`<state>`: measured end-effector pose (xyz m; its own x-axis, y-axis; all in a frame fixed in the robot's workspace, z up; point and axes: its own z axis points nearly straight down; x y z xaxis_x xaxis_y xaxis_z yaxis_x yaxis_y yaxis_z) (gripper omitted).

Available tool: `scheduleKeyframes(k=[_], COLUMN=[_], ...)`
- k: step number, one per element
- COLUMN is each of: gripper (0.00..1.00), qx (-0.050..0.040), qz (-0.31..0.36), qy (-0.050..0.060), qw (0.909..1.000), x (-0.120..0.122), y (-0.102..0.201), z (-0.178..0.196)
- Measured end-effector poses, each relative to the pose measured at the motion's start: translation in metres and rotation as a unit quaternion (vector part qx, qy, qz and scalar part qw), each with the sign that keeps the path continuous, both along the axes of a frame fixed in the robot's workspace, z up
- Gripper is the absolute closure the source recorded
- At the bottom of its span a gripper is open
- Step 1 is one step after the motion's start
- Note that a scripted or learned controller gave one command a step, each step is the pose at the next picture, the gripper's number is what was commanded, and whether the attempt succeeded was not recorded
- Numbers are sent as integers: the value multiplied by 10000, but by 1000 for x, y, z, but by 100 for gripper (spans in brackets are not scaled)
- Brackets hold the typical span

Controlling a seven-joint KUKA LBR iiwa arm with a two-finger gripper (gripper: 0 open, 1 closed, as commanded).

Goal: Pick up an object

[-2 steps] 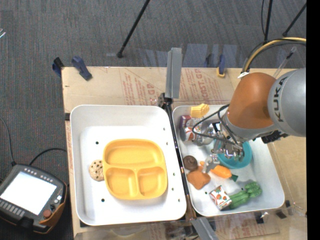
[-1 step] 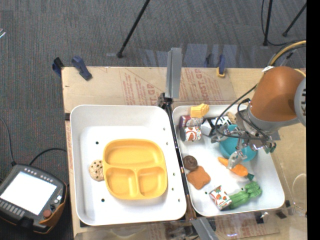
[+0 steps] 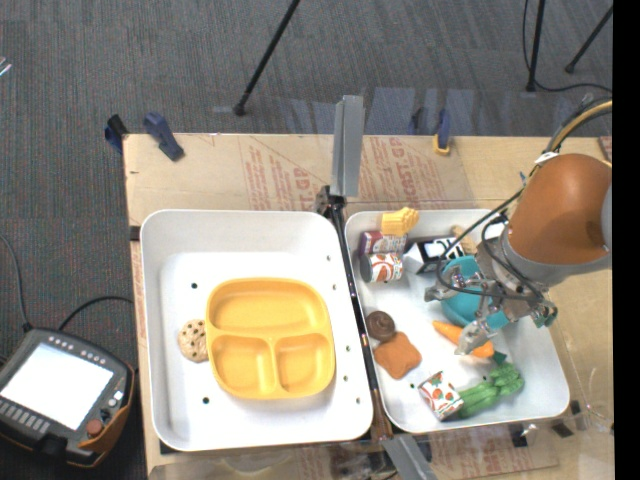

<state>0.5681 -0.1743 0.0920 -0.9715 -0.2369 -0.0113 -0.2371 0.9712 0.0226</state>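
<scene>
The hand (image 3: pixel 478 336) hovers over the carrot (image 3: pixel 458 334) in the right bin (image 3: pixel 555 383).

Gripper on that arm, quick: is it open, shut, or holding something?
Gripper: cannot be told; it hangs low over the right bin, just above the carrot.

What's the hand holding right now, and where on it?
Cannot be told. The hand hangs over the orange toy carrot and the teal bowl in the right white bin; no grip is visible.
</scene>
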Motion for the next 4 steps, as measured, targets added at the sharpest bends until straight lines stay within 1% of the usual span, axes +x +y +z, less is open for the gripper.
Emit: scheduleKeyframes(k=[1,2,3,4], gripper=[0,0,0,0], qx=[-64,-58,-100,-112], qz=[-490,-212,-42,-10], qy=[70,94,40,-15], qw=[9988,9997,9999,9999], x=[-55,-31,-73,-80], y=[-30,-31,14,55], z=[-5,-9,-5,-3])
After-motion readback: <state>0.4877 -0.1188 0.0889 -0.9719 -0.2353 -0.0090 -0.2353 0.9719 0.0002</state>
